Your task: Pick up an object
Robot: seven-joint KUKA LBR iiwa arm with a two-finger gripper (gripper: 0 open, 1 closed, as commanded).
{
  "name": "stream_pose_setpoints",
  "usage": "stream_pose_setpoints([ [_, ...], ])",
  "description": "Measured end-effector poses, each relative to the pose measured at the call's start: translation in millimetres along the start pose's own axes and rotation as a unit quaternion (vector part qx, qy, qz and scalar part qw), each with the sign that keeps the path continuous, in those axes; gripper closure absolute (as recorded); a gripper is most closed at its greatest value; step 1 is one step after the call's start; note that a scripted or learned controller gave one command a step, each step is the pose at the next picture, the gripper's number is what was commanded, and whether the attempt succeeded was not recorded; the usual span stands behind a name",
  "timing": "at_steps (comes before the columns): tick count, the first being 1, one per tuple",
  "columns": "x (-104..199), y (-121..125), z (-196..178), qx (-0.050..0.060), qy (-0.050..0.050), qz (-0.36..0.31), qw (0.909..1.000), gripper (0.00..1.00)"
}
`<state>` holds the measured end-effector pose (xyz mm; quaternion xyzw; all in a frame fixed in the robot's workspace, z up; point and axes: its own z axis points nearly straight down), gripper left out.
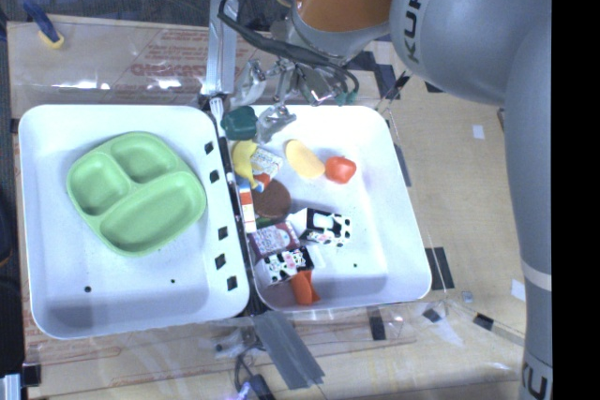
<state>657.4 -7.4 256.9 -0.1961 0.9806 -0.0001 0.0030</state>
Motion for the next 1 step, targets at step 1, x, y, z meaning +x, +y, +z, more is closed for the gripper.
stream_pose_setpoints([
  [1, -16.7, 43.0, 25.6, -0.001, 0.003, 0.014, 0.9999, 1.00],
])
